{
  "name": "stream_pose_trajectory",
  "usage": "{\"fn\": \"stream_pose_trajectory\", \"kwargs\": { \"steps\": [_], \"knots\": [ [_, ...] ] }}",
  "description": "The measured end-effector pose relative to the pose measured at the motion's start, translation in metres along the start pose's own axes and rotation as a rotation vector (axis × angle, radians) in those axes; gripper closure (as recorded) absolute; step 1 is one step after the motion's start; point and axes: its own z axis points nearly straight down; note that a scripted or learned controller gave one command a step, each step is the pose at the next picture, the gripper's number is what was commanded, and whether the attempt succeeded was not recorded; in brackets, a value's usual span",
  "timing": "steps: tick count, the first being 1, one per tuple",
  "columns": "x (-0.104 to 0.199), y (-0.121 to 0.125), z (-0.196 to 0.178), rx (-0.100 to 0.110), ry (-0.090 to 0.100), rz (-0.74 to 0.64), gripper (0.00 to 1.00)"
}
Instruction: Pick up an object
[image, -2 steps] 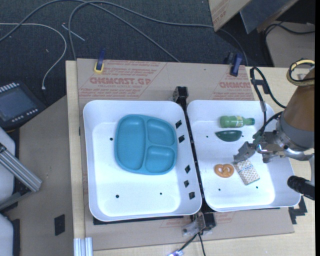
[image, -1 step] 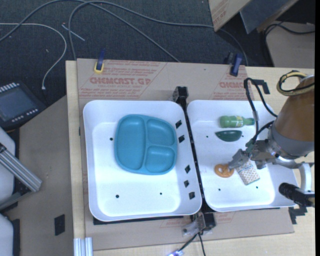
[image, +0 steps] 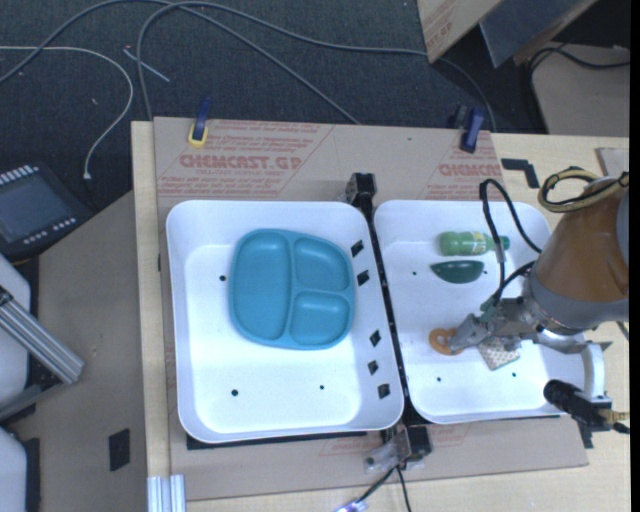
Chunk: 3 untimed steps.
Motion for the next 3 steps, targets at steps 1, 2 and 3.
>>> {"fn": "stream_pose_trajectory", "kwargs": {
  "steps": [1,2,3],
  "knots": [
    [0.0,0.001,-0.014,-0.007,-0.001,0.0,1.0],
    [0.001,0.0,-0.077,-0.014,-0.004,-0.003,1.0],
    [0.001,0.001,-0.093,-0.01,-0.003,-0.003,1.0]
  ]
}}
